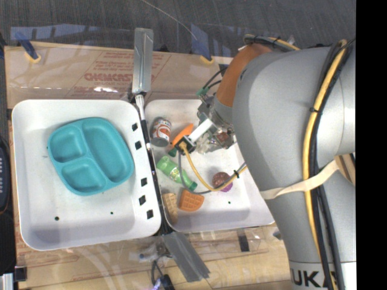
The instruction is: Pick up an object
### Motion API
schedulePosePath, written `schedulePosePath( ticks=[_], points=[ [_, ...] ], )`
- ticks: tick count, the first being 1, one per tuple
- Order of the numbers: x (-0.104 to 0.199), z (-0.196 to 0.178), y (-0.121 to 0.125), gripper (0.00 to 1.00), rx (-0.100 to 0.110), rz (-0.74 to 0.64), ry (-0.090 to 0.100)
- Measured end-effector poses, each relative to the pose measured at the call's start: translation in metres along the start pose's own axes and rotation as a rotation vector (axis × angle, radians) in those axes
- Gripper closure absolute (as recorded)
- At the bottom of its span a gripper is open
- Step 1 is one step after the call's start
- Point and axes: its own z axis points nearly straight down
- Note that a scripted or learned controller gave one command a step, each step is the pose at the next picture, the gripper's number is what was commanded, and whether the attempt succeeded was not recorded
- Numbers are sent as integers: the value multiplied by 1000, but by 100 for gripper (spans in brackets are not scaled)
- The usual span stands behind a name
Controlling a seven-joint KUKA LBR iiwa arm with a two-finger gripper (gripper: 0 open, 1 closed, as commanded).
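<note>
Pincer (188, 142) sits low in the right bin (242, 213), whether clenched I cannot tell, by one orange carrot (182, 135), one can (161, 130), one green bottle (172, 169), one waffle (191, 201). Left bin (36, 222) holds one teal plate (91, 154).
</note>
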Motion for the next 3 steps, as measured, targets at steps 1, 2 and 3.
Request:
schedulePosePath(
  ticks=[1, 2, 3],
  points=[
    [36, 0, -23, 100, 1, 275, -1],
    [-12, 0, 46, 100, 0, 309, 0],
    [-17, -1, 85, 100, 0, 304, 1]
  ],
)
